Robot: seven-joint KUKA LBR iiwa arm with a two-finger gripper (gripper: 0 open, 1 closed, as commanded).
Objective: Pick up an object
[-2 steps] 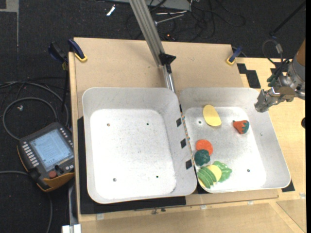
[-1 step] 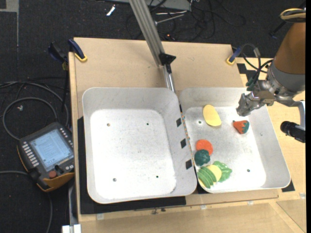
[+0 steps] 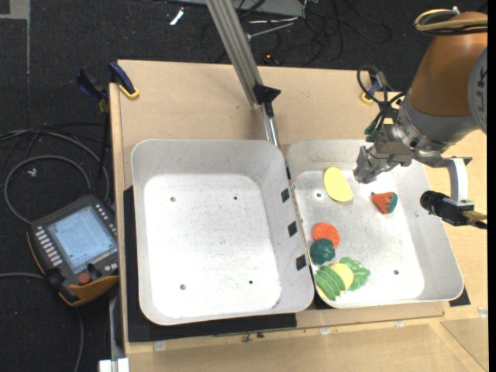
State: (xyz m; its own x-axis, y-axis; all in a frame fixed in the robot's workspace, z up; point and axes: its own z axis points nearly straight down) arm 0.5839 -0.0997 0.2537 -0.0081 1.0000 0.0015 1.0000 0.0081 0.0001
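Observation:
My gripper [image 3: 366, 173] hangs over the far part of the right bin [image 3: 434, 239], just right of a pale yellow oval piece [image 3: 338, 184]. A small red piece with a green end [image 3: 384, 201] lies a little to the gripper's lower right. Nearer the front of that bin lie an orange piece [image 3: 325, 232], a dark green piece [image 3: 322, 250] and a yellow-green piece [image 3: 341, 276]. Nothing shows between the gripper and these objects.
The left bin [image 3: 155, 169] sits beside the right one, their rims meeting near the middle. A slanted metal pole [image 3: 240, 53] crosses the far bench. A teach pendant [image 3: 74, 242] lies off the bench at left. Clamps sit at the far corners.

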